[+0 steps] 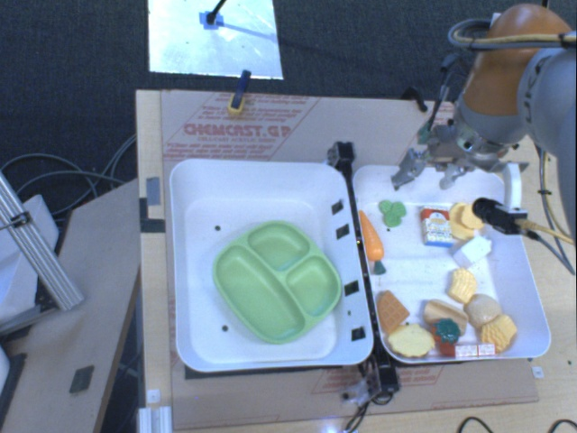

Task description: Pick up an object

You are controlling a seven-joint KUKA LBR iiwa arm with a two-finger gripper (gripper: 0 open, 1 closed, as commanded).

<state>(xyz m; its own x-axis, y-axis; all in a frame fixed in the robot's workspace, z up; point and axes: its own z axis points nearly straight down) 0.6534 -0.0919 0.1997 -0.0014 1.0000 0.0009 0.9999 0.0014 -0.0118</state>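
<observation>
Camera view puts the toy food pile point(455, 318) at the right bin's point(523, 269) near end, well below the gripper point(428, 171). Closer up lie a carrot point(370, 234), red carton point(437, 225) and green piece point(392, 211) just beneath it. Its fingers are spread apart, holding nothing, above the bin's far rim.

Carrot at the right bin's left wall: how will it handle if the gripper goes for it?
The carrot looks like a small moulded toy, so probably stiff and light. Its tapered, rounded body may roll or slip out of a pinch across its width. It lies close along the right bin wall, so one finger may have little room. The gripper hovers open above the bin's far edge.
</observation>
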